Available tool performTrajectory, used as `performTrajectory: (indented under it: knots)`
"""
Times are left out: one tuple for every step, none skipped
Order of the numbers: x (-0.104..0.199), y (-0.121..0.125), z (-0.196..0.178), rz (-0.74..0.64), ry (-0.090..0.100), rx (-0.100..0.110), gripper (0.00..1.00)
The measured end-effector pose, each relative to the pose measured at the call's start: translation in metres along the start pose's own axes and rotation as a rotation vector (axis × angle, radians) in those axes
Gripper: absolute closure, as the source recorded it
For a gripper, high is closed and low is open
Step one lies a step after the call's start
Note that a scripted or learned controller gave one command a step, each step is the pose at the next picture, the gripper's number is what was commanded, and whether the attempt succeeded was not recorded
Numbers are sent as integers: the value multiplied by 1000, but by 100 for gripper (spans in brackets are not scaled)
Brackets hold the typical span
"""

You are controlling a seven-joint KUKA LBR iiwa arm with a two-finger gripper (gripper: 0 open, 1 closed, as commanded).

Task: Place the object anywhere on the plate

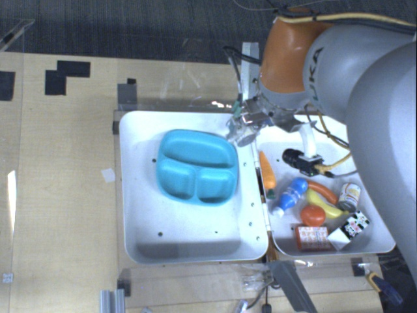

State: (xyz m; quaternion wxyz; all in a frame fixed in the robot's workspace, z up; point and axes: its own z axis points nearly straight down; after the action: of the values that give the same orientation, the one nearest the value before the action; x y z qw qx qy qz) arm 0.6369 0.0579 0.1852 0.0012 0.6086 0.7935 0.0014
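Overhead, claw (242, 130), grip unclear, perhaps above plate (196, 166) rim; carrot (266, 171), bottle (289, 195) alongside.

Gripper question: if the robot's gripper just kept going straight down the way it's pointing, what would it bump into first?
Probably the gripper would meet the wall between the two bins, close to the blue plate. Depth is hard to judge from above.

A bright blue divided plate (197, 165) lies in the white left bin (140, 194). The white right bin (378, 243) holds an orange carrot (266, 169), a blue bottle (290, 195) with a white cap, a yellow banana (324, 207), a red-orange round fruit (313, 215), a red-brown box (313, 237) and a black-and-white patterned carton (353, 225). The arm (365, 57) is grey with an orange band (287, 54).
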Motion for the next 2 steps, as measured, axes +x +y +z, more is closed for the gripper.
performTrajectory:
  knots:
    - [16, -33, -145, 25, -1, -4, 100]
    - [61, 6, -62, -39, 0, 1, 100]
